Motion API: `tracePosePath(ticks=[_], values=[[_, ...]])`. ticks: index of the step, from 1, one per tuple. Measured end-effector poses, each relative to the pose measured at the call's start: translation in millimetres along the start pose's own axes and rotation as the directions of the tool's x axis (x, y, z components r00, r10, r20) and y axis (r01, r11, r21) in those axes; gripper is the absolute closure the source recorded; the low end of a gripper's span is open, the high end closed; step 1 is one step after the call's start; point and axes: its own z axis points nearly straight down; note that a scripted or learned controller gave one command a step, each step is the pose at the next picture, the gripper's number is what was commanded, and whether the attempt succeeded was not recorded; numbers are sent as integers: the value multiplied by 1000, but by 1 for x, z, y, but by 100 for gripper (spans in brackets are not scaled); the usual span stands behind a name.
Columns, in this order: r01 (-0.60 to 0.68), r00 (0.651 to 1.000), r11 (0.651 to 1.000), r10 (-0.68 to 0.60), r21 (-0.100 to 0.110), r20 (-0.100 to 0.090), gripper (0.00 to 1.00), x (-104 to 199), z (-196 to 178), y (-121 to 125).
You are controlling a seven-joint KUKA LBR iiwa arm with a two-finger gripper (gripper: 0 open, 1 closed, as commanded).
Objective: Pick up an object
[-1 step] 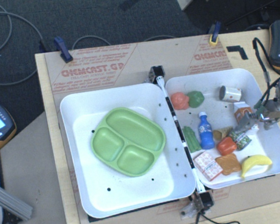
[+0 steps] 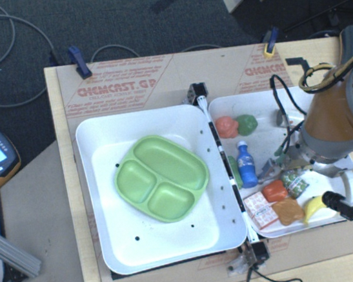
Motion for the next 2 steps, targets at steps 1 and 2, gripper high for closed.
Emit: tracePosePath(ticks=[1,2], values=[[5,1000,1000,-5,-18,4,0,21,-8,157],[-1,1000,1000,1,-8,5,100,17,-17,152]])
